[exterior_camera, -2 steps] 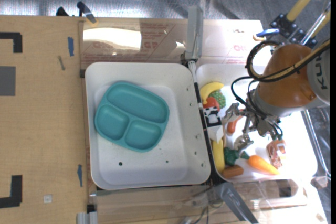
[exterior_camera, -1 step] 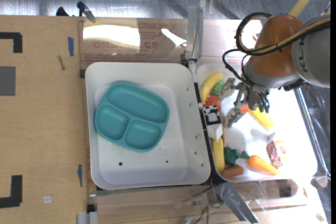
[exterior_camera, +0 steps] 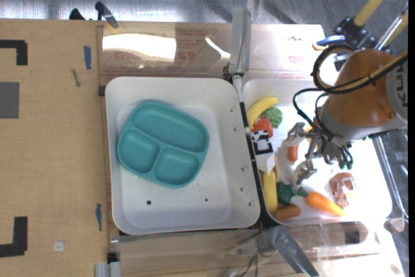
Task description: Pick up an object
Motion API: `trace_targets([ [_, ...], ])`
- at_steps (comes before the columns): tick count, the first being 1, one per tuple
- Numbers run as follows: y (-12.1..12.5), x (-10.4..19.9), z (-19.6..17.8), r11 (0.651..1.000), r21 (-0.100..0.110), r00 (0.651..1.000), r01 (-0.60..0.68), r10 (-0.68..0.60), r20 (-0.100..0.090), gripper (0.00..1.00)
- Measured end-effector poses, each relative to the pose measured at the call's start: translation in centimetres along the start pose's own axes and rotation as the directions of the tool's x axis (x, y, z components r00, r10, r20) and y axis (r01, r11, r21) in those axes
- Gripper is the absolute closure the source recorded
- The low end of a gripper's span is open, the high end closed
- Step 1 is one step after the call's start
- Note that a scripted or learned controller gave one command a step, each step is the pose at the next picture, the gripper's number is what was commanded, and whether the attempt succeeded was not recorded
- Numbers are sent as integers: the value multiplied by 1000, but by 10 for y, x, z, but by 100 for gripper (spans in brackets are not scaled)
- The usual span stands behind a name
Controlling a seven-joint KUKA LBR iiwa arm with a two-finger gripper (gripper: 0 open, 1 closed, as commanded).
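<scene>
The right white bin (exterior_camera: 376, 159) holds several toy foods. My gripper (exterior_camera: 299, 152) hangs low over the bin's left half, below the orange wrist band (exterior_camera: 360, 91). It is open, one finger (exterior_camera: 297, 132) toward the back and the other (exterior_camera: 303, 172) toward the front. A small red piece (exterior_camera: 292, 152) lies between them on the bin floor. Around it are a yellow banana (exterior_camera: 262, 106), broccoli (exterior_camera: 273, 117), a red fruit (exterior_camera: 262, 128), an orange carrot (exterior_camera: 322, 203) and a slab of meat (exterior_camera: 342, 186).
The left white bin (exterior_camera: 214, 198) holds a teal divided plate (exterior_camera: 163, 143). A long yellow piece (exterior_camera: 269, 188), a green piece (exterior_camera: 285, 193) and a brown sausage (exterior_camera: 288, 211) crowd the right bin's front left corner. A black-and-white tag (exterior_camera: 261, 141) sits on the divider wall.
</scene>
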State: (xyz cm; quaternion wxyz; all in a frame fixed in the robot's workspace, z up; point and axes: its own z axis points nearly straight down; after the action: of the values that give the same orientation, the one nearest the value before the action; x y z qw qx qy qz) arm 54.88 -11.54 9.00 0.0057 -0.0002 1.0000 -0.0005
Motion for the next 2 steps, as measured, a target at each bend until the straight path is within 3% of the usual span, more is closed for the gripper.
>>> trace_targets([
  [1,15,-11,0,992,2,992,-124,124,4,0],
  [2,21,-71,2,969,0,969,-246,246,1,0],
])
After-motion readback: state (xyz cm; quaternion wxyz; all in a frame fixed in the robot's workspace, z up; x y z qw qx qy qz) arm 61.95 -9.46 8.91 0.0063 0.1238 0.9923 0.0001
